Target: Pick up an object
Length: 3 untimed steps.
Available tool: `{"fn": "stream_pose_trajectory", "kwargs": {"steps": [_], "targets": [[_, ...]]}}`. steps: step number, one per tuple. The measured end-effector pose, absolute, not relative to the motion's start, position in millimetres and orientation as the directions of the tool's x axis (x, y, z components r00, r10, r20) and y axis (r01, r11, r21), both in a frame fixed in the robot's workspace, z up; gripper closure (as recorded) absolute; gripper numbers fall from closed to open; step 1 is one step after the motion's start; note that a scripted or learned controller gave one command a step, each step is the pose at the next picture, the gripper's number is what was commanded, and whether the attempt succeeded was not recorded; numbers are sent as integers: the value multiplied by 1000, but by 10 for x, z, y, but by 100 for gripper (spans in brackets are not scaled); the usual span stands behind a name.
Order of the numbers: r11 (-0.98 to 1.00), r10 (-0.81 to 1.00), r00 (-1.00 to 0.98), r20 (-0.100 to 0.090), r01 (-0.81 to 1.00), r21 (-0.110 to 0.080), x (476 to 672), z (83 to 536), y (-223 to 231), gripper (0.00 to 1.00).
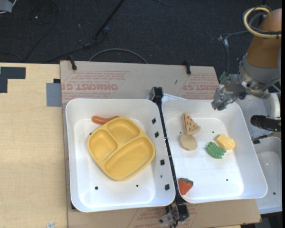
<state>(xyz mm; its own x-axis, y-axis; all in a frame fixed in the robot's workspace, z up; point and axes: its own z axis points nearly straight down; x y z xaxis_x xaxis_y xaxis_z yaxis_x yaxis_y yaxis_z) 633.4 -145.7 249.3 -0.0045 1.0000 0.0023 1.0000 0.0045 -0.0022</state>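
Gripper [220, 100], finger opening not discernible, hovers at the right bin's [228, 186] far rim; a good pick centres it above the cracker [188, 142] before descending.

Two bins side by side. Left bin [80, 184]: divided tray [121, 147] at centre, with a carrot [103, 119] just behind its far-left edge. Right bin [237, 184]: pizza slice [190, 124] behind a cookie [188, 142]; broccoli [214, 150] and corn [225, 141] to their right; strawberry [185, 185] in the near-left corner. Gripper [220, 100] above the far rim.
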Motion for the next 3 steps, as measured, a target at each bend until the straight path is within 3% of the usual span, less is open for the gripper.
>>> {"fn": "stream_pose_trajectory", "kwargs": {"steps": [3], "targets": [[5,1000,-5,2,1000,-6,5879,2421,167,100]]}}
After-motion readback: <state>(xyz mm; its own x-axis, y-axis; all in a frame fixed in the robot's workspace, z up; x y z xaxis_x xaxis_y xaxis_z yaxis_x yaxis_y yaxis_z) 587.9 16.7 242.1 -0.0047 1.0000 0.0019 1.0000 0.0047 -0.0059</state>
